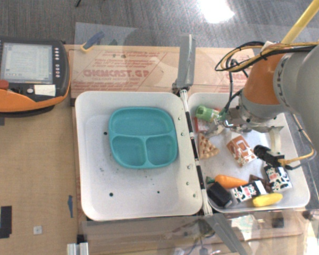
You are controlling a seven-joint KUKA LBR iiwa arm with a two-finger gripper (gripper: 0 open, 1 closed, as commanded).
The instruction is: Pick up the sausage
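A small reddish piece point(195, 123), which looks like the sausage, lies against the left wall of the right bin point(300, 195), mostly hidden by other things. My gripper point(219, 124) hangs low over the upper left part of that bin, just right of the reddish piece and just below a green toy point(204, 112). The grey wrist and orange band rise above it to the right. I see nothing held in the gripper.
The right bin also holds a waffle-like wedge point(206, 146), a brown-and-white piece point(240, 150), a carrot point(230, 181), a black block point(219, 195), two cow-patterned cartons point(248, 191) point(277, 178) and a yellow piece point(267, 199). A teal divided plate point(143, 137) lies in the left bin point(90, 185).
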